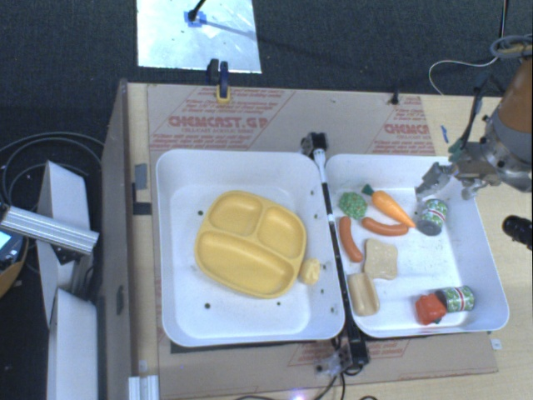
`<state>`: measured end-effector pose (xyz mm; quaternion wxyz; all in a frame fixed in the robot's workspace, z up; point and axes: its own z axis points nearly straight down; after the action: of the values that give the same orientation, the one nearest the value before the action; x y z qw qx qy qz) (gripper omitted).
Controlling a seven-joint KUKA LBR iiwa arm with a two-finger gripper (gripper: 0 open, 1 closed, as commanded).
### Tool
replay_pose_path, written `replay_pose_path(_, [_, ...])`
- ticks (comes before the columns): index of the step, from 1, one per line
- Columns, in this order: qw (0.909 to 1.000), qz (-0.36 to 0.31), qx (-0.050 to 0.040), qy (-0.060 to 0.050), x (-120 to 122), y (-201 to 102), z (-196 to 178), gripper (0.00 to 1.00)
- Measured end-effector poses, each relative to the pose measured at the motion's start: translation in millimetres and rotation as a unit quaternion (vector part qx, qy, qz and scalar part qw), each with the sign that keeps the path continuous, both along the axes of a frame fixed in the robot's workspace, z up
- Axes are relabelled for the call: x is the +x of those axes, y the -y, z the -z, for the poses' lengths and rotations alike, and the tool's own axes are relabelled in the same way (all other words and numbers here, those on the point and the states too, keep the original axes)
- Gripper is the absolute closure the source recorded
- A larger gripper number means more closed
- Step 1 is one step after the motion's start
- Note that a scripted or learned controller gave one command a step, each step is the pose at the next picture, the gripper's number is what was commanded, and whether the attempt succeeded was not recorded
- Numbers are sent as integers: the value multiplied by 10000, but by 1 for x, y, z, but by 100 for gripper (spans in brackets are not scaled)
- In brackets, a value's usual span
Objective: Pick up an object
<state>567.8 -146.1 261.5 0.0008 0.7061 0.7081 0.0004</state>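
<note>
The right bin [487, 257] holds toy food. A green broccoli piece [354, 204] lies beside an orange carrot [391, 207]. Two reddish sausages [386, 227] [351, 239], a bread slice [381, 259] and a tan block [363, 293] lie nearer the front. A small green-labelled can [432, 216] lies at the bin's right side. Another can [456, 299] lies by a red piece [430, 309] at the front right. My gripper [445, 182] hangs over the bin's far right part, just above and behind the first can, with nothing visibly held.
The left bin [179, 223] carries a yellow divided plate [250, 242] with a small yellow piece [310, 272] at its right edge. A black divider clip [316, 145] sits between the bins. Cables [466, 65] hang behind the arm at the right.
</note>
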Motion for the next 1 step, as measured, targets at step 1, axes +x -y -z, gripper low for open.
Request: replay_pose_path(1, [10000, -6, 7, -13, 51, -34, 94, 0])
